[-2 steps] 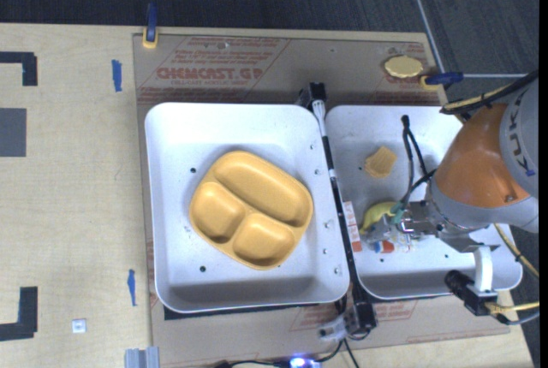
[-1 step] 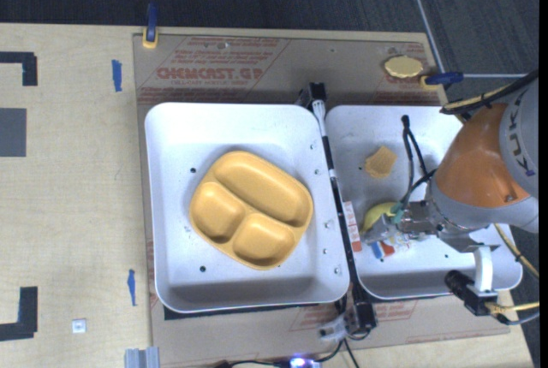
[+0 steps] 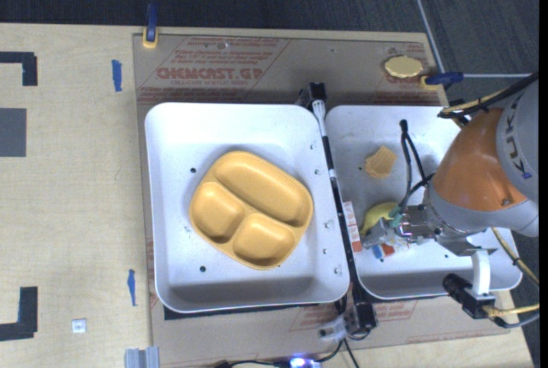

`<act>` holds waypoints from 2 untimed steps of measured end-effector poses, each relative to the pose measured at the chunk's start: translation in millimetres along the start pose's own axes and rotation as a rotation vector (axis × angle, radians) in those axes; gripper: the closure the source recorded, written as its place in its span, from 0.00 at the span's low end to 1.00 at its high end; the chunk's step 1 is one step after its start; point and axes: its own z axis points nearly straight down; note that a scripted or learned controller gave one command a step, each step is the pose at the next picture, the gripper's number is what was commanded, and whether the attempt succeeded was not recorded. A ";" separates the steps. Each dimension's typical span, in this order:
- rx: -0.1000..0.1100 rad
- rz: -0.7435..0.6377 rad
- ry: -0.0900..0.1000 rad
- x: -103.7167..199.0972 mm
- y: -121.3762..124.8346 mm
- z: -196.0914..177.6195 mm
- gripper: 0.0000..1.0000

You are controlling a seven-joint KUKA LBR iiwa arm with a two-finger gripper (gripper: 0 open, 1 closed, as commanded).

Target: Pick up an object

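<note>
From the camera above, the bench was a pale wood surface with black squares and blue tape marks, and a brown cardboard sheet lay on it under two shallow white bins. Red printing on that cardboard read roughly "CHEMCAST GP", with smaller lines above it too fine to make out. The left bin held a yellow three-compartment tray lying slightly turned near its middle. The right bin held a small tan chunk toward its far side, apart from everything else, and a banana near the wall shared with the left bin. The grey arm with its orange band reached in from the right, and part of black lettering, seemingly "KU", showed on its casing at the frame's edge. The end effector was low in the right bin, just beside the banana and a bit of small red and blue clutter; whether it touched the banana could not be told, and its state could not be made out behind the wrist and cables. A round tan disc sat on the cardboard beyond the right bin, near a blue clamp, and a yellow and blue clamp gripped the cardboard's far left corner.
</note>
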 end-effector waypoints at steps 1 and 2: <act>-0.004 0.000 -0.002 -0.5 1.4 -9.8 1.00; -0.004 0.001 -0.002 -0.5 1.4 -9.8 0.00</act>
